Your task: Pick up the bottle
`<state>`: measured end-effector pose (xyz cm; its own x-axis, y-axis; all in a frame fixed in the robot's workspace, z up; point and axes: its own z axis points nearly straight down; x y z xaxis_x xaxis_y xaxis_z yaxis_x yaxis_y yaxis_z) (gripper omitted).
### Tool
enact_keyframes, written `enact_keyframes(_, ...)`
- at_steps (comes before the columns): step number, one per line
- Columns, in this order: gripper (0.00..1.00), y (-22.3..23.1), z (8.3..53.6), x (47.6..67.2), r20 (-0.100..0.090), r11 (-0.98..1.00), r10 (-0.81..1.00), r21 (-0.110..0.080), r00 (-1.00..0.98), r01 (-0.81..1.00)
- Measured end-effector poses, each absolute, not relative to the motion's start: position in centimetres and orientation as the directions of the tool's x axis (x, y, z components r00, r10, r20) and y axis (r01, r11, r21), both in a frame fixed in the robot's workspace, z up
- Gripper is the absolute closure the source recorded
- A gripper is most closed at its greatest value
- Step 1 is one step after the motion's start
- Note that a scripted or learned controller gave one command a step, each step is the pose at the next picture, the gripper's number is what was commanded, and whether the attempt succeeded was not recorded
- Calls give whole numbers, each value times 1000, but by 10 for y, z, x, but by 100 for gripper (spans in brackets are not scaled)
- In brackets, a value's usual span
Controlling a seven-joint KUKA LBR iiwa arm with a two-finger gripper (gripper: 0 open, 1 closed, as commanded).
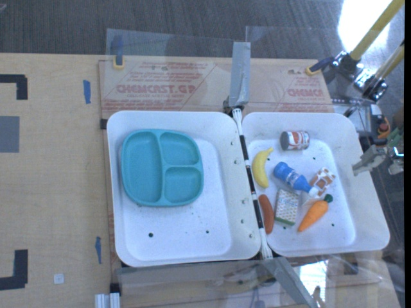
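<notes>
The bottle (292, 177) is blue with a white cap and lies on its side in the middle of the right bin (369, 233), cap pointing to the lower right. My gripper (368, 163) sits low at the view's right edge, just outside the right bin's right rim. It is well apart from the bottle and holds nothing that I can see.
Around the bottle lie a banana (261, 167), a small can (295, 140), a snack packet (323, 179), a carrot (313, 215), a green pouch (287, 207) and a sausage (266, 213). A teal divided plate (162, 167) rests in the left bin (173, 242).
</notes>
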<state>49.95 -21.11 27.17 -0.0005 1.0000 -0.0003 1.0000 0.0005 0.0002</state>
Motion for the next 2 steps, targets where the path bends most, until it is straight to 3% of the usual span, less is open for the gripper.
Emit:
enact_keyframes(1,0,-177,114,535,1,178,984,-1,-178,984)
enact_keyframes(2,0,-147,93,580,-10,142,990,17,-142,990)
